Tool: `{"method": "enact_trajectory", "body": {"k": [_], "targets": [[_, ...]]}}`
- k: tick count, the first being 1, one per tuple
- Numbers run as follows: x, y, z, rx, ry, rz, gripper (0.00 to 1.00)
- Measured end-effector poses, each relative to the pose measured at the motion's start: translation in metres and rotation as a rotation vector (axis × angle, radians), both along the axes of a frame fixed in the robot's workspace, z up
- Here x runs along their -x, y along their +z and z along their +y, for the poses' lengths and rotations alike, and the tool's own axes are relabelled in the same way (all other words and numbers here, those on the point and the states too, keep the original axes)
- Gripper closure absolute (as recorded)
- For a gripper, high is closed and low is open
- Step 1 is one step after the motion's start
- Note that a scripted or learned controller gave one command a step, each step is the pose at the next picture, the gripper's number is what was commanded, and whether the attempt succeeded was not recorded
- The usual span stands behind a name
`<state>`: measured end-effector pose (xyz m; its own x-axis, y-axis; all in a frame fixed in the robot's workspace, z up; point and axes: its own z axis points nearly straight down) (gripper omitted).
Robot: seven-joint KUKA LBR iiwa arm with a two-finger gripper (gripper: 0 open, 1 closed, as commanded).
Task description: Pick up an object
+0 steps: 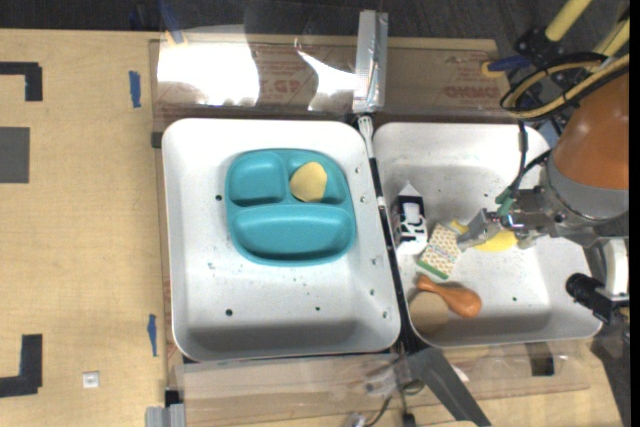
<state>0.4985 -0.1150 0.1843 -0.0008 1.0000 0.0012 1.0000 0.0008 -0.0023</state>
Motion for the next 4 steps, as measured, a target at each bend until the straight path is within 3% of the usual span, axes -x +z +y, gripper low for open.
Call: {"method": "enact_trajectory", "body": {"k": [1, 2, 3, 4], "targets": [[-0.038, -0.083, -0.017, 0.002, -0.118, -0.018, 0.00], [-0.015, -0.089, -0.007, 0.006, -0.039, -0.031, 0.00], [-0.016, -0.079, -0.007, 0.006, -0.038, -0.033, 1.00], [-0.034, 0.003, 0.045, 0.000, -0.014, -0.008, 1.00]]}}
